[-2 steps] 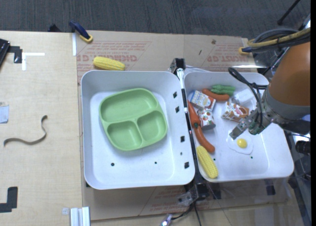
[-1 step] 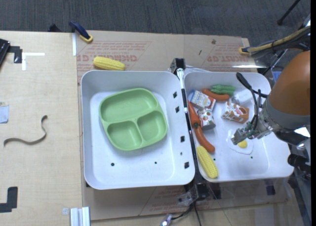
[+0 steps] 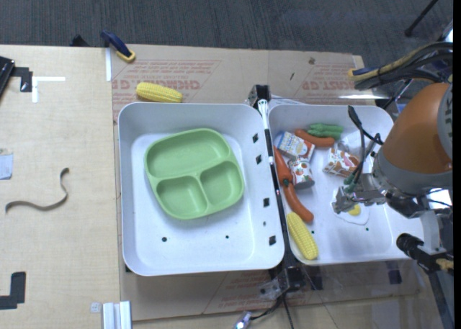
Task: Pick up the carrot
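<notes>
My arm [image 3: 421,140] reaches in from the right over the right bin [image 3: 374,248], and my gripper [image 3: 351,201] hangs low above the bin floor near its middle. A small yellow piece [image 3: 353,210] sits right under it, but I cannot tell whether my fingers are spread or closed, or whether they grip anything.

The carrot [image 3: 318,137], orange with a green top, lies near the bin's far wall, apart from my gripper. Along the bin's left wall lie two long orange pieces [image 3: 292,194] end to end, and a corn cob [image 3: 302,235] just nearer than them. Between these and my gripper are small printed cartons [image 3: 295,149] and a packet [image 3: 341,162]; their print is too small to read.

The left bin [image 3: 137,248] holds a green divided plate [image 3: 194,172]. Beyond it a second corn cob [image 3: 158,92] rests on cardboard [image 3: 216,75] with red lettering, too faint and skewed to make out. A blue clamp [image 3: 117,44] sits at the cardboard's far left corner on the counter [image 3: 57,133].
</notes>
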Robot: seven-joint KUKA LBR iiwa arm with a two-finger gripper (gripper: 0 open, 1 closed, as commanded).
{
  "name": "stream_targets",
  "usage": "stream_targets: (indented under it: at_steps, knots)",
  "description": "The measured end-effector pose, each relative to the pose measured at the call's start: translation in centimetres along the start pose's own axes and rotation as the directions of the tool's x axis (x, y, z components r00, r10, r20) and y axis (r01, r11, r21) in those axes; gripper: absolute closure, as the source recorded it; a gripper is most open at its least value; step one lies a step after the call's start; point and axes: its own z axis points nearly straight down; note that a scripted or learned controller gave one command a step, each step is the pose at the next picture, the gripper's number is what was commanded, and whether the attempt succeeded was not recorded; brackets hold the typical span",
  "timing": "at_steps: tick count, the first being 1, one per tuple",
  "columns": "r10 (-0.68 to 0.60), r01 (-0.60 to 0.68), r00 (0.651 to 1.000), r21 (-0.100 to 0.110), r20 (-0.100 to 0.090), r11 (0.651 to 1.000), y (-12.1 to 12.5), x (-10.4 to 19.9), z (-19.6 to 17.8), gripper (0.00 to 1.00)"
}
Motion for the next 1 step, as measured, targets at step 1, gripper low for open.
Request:
stream_targets:
  at_steps: [1]
  knots:
    - [0.0, 0.0, 1.0, 0.0, 0.0, 1.0, 0.0, -0.01, 0.0, 0.0]
